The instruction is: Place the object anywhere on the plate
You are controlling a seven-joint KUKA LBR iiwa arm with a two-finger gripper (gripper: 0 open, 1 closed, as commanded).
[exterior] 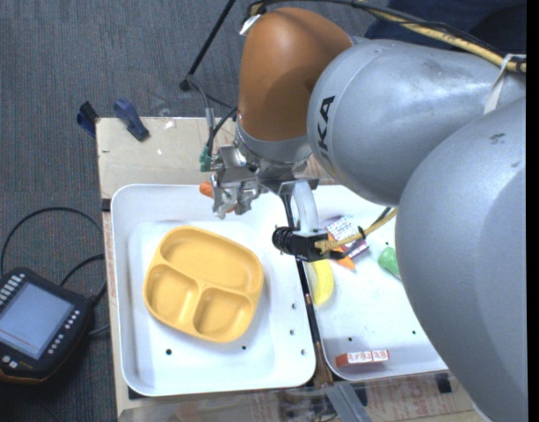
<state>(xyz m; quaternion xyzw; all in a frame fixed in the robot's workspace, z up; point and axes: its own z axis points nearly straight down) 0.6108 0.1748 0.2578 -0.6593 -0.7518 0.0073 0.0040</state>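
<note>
Camera view: the two-finger gripper [231,202] hangs over the far edge of the left shallow white bin [133,236], just beyond the yellow 3-compartment plastic plate [204,281]. Jaw state cannot be told; a small orange object [206,188] shows just beside the gripper's left side, grasp unconfirmed. The plate lies in the left bin. The right white bin [375,323] holds a yellow banana [322,282], a green item [389,261] and a snack packet [344,231].
</note>
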